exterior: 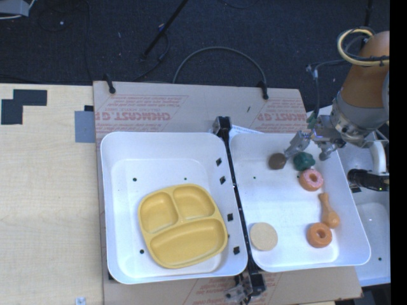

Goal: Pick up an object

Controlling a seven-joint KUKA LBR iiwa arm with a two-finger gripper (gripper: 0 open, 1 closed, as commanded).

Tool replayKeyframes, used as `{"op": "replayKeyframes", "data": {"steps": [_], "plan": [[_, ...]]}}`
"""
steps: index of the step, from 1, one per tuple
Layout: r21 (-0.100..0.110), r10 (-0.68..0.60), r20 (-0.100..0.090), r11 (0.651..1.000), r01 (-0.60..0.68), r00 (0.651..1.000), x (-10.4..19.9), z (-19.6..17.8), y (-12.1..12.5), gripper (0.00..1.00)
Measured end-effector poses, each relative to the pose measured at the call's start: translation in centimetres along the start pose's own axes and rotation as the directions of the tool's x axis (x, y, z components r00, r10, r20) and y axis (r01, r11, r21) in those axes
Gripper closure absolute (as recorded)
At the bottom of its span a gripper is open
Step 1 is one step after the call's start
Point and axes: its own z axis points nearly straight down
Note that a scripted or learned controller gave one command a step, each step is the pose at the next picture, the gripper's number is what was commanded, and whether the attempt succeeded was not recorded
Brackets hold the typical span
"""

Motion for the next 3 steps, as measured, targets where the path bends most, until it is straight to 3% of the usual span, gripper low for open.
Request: {"op": "replayKeyframes", "data": {"steps": [1,3], "plan": [[-0.014,-0.002,0.003,1.0,0.002,1.0,0.0,-0.8,0.3,0.0],[-0.009,-0.005,0.001,1.0,0.005,1.0,-0.1,11.6,0.9,0.0]]}}
